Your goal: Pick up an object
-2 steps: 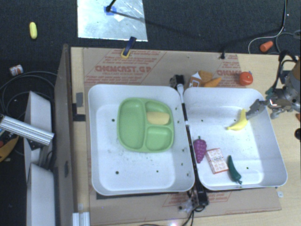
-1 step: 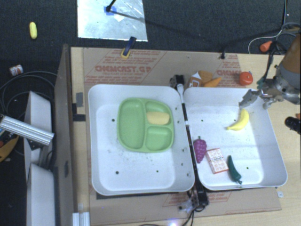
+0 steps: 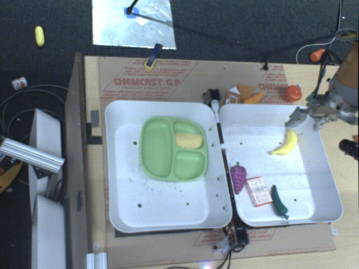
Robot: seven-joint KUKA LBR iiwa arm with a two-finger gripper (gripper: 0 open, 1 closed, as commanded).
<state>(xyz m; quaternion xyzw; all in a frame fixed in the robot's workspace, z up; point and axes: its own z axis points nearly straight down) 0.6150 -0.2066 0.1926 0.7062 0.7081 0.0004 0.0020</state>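
In the right bin (image 3: 328,190) lie a yellow banana (image 3: 286,143), a bunch of purple grapes (image 3: 239,177), a small red-and-white box (image 3: 257,191) and a dark green vegetable (image 3: 279,200). My gripper (image 3: 307,121) hangs over the bin's far right corner, just above and right of the banana. Its two grey fingers (image 3: 295,117) stand apart, open, with nothing between them. The left bin (image 3: 124,206) holds a green divided plate (image 3: 168,150) with a yellow block (image 3: 188,140) in its top right compartment.
Behind the bins on the cardboard sit an orange carrot-like toy (image 3: 252,97) and a red ball-shaped toy (image 3: 292,93). A black divider (image 3: 222,150) runs between the bins. Cables (image 3: 322,52) hang near the arm at the upper right.
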